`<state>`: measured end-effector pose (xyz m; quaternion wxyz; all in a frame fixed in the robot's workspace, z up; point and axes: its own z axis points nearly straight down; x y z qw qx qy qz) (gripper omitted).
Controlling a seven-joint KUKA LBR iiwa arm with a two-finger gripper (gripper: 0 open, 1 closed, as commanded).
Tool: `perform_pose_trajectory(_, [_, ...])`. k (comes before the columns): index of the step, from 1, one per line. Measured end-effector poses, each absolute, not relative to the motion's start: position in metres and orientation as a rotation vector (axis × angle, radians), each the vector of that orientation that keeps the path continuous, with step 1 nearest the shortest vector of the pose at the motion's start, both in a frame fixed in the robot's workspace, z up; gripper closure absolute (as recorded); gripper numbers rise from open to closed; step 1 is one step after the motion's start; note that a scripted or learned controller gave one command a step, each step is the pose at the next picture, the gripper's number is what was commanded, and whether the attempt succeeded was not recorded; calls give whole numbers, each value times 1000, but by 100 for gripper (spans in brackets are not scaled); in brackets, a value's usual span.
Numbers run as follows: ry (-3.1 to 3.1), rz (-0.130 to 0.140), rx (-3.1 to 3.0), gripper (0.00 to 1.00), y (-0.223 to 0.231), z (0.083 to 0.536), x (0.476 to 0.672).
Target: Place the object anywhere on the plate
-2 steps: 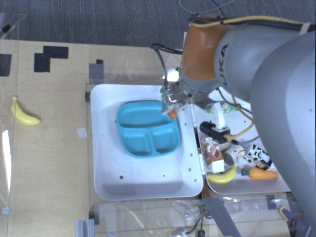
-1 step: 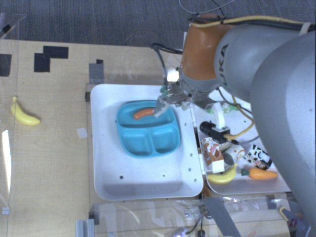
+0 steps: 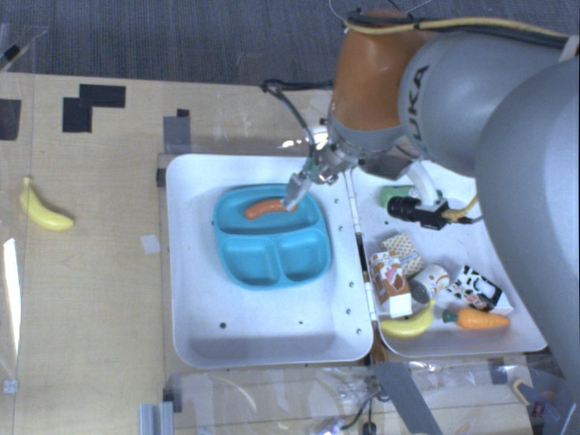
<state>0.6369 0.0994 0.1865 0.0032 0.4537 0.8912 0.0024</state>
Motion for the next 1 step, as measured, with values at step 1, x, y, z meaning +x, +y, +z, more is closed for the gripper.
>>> perform_pose_trajectory(1, [2794, 7, 1422, 0, 99, 187, 637])
